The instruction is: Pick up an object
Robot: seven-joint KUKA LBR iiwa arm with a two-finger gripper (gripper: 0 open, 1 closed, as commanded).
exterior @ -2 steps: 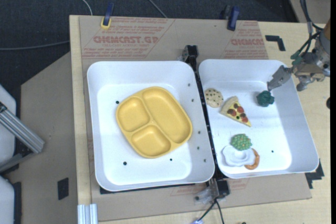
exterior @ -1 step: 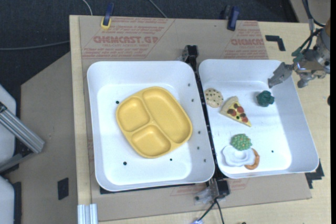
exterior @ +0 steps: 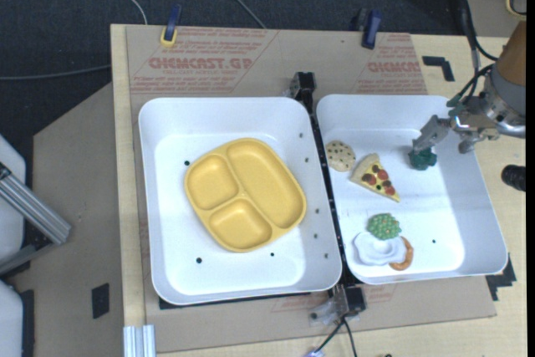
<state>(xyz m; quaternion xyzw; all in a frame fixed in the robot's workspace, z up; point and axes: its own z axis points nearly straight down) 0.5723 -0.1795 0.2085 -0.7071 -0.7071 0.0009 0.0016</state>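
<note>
My gripper (exterior: 443, 145) hangs over the far right part of the right bin (exterior: 468, 213), fingers spread open with nothing between them. A small dark green object (exterior: 423, 159) lies on the bin floor right at the tip of the left finger (exterior: 431, 133). Further left in the same bin lie a pizza slice (exterior: 375, 177) and a speckled cookie (exterior: 340, 155). Near the bin's front sit a green broccoli piece (exterior: 384, 225), a white piece (exterior: 374, 250) and an orange curved piece (exterior: 405, 257), bunched together.
The left bin (exterior: 167, 138) holds a yellow three-compartment plate (exterior: 244, 193). A black clamp (exterior: 303, 84) sits between the bins at the back. Blue clips (exterior: 370, 28) pin the cardboard base. Cables run along the floor behind the bench.
</note>
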